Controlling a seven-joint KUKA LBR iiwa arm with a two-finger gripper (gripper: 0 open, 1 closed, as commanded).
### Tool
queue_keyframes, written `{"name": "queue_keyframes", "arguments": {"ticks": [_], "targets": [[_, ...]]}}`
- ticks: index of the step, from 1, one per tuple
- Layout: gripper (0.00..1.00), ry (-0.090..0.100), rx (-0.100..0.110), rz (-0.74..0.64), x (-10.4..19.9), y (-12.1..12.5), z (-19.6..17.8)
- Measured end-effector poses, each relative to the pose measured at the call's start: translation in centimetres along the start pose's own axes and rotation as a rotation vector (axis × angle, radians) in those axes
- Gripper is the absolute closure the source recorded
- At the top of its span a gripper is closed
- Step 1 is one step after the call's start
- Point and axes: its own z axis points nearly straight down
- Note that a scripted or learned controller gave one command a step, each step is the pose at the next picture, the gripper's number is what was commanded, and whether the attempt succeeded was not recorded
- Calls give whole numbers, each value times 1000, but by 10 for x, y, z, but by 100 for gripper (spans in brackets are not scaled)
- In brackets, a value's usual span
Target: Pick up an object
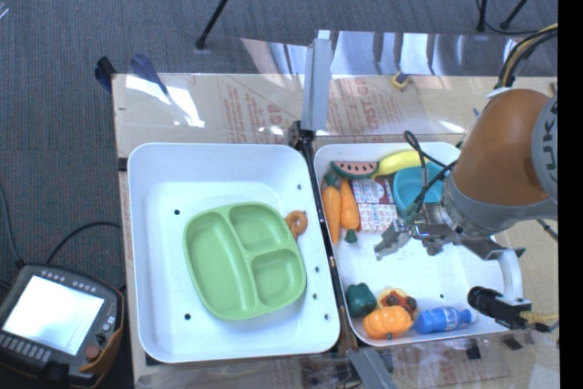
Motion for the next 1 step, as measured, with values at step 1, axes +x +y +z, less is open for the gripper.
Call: {"name": "queue_keyframes", "arguments": {"ticks": [1], "targets": [[0,-1,-6,-323,-17,82,95]]}}
